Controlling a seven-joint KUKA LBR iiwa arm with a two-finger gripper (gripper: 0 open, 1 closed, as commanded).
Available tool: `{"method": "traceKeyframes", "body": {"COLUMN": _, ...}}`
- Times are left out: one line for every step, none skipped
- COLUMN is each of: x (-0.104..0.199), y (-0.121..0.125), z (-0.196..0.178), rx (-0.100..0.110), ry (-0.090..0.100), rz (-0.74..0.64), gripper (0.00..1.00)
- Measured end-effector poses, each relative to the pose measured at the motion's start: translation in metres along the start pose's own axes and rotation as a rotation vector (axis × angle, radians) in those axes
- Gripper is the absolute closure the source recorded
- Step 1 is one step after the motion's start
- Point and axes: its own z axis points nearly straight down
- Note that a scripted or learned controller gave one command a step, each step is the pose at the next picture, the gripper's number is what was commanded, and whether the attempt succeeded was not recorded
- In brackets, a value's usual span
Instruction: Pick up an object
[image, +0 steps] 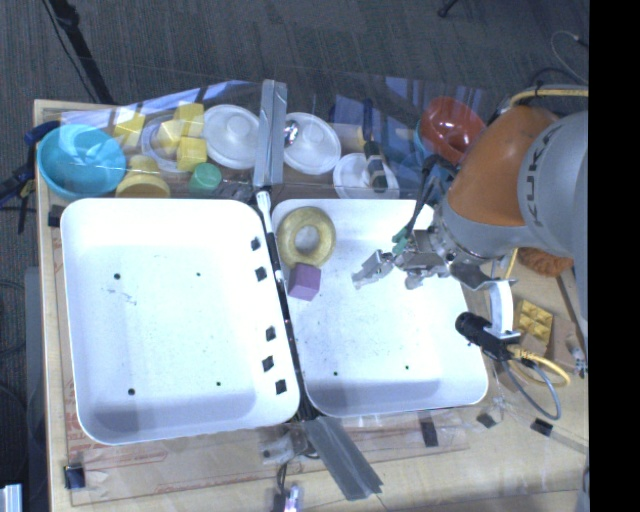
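Right, here we go, reading across from the nine o'clock side to the three o'clock side.

Back row: along the twelve o'clock edge of the counter (560, 440) sits a blue bowl (80, 160), yellow blocks (185, 135), white lids (235, 135) and a red bowl (450, 125), all outside the bins and out of play.

Left bin: the left bin (170, 410) takes the nine o'clock half of the counter, just bare white floor with a few dark specks.

Right bin: the right bin (400, 395) holds both candidates, tucked up at its ten o'clock corner.

Yellow ring: the yellow ring (306, 236) lies flat near the top wall.

Purple block: the purple block (304, 281) sits at six o'clock of the ring, touching or just beside it, hard against the divider wall.

Gripper: the gripper (372, 268) hangs at three o'clock of the block, near it but apart, fingers pointing toward nine o'clock.

Fingers: they look spread apart with nothing between them, so no grab yet.

Arm: the arm (500, 190) comes in from three o'clock, orange band over the bin's rim.

Risk one: the block is crowded by ring and wall, so a finger could land on the ring or the divider and never close around anything.

Risk two: a sideways nudge could shove the block tighter into the corner and out of reach.

Risk three: the ring lies low and flat, so the fingers could skate over it.
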Motion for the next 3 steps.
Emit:
{"method": "traceKeyframes", "body": {"x": 0.048, "y": 0.082, "z": -0.026, "rx": -0.002, "ry": -0.001, "rz": 0.165, "gripper": 0.0}}
{"method": "traceKeyframes", "body": {"x": 0.04, "y": 0.11, "z": 0.067, "rx": 0.002, "ry": -0.001, "rz": 0.126, "gripper": 0.0}}
{"method": "traceKeyframes", "body": {"x": 0.049, "y": 0.115, "z": 0.092, "rx": -0.006, "ry": -0.011, "rz": 0.102, "gripper": 0.0}}
